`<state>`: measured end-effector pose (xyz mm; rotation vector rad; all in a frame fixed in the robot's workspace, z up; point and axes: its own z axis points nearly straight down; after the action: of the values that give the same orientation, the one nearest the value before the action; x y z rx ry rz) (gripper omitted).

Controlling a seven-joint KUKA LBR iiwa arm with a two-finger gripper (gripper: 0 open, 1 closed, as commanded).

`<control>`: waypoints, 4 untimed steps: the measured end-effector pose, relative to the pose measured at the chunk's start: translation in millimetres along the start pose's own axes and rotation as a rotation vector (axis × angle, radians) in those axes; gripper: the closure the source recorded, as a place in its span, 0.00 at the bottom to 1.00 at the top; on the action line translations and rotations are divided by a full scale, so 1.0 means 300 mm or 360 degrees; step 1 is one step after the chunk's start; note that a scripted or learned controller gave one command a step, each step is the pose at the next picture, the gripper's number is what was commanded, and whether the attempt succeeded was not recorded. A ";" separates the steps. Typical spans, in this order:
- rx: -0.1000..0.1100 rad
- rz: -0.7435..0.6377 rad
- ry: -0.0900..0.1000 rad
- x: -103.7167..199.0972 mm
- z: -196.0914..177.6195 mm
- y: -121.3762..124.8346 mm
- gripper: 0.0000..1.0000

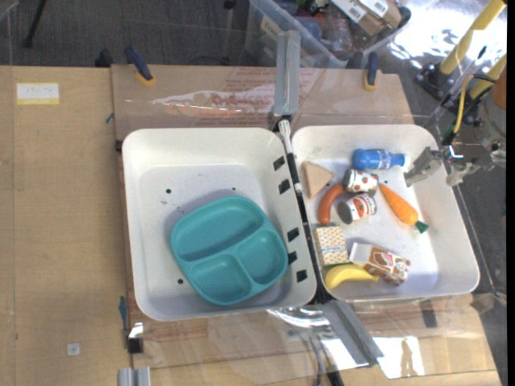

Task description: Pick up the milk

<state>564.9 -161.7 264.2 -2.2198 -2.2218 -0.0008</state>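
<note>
Blue-capped milk bottle [376, 159] lies in the right bin [451, 240] — claw [434, 166] just beside it, fingers apart.

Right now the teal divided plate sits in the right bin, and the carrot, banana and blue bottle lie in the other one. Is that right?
Not quite. The camera view shows the teal divided plate in the left bin, not the right. The carrot, banana and blue bottle do lie in the other bin.

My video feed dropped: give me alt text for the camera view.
The claw hovers over the right bin's right edge, above a blue bottle, carrot, cans, banana and a small carton. The left bin holds a teal divided plate.
</note>
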 end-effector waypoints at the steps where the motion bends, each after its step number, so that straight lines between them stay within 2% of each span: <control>1: 0.0000 0.0043 -0.0001 0.187 0.326 -0.158 0.00; 2: -0.0021 -0.0067 -0.0005 0.161 0.577 0.260 0.00; 3: -0.0030 -0.0071 -0.0008 0.163 0.536 0.265 1.00; 4: -0.0005 0.0062 -0.0003 0.387 0.156 0.337 1.00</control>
<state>665.8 -45.4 217.5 -2.2650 -2.1806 -0.0024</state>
